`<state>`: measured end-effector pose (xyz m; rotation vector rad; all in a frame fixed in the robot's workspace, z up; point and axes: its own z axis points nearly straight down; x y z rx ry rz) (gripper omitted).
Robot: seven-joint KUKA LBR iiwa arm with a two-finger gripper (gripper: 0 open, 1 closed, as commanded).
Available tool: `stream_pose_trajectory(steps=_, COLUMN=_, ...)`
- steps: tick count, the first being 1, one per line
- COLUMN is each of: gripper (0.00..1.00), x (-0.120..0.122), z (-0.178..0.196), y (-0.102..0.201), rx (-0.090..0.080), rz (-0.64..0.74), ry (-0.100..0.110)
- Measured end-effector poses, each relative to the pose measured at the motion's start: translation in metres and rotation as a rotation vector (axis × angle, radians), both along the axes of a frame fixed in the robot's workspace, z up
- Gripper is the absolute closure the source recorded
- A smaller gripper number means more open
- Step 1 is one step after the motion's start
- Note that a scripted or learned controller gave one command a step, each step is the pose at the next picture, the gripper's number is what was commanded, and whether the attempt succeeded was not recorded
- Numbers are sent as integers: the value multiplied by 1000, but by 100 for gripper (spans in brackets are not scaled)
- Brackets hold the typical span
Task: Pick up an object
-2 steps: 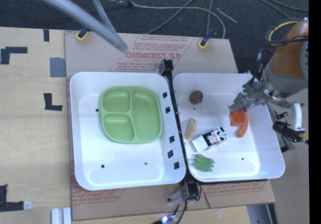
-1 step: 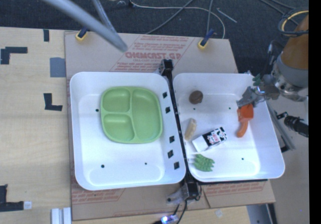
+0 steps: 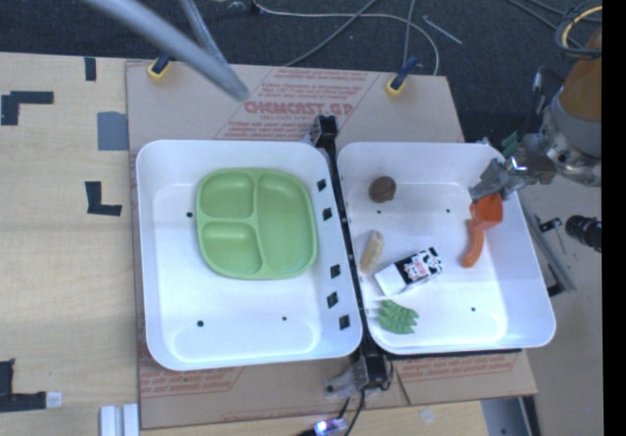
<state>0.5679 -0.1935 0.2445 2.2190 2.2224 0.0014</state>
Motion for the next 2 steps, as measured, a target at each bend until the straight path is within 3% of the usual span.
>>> stream_pose_trajectory(steps=2, gripper=100, x=6, z=-13, y=100, rx=1, rz=5, ry=4)
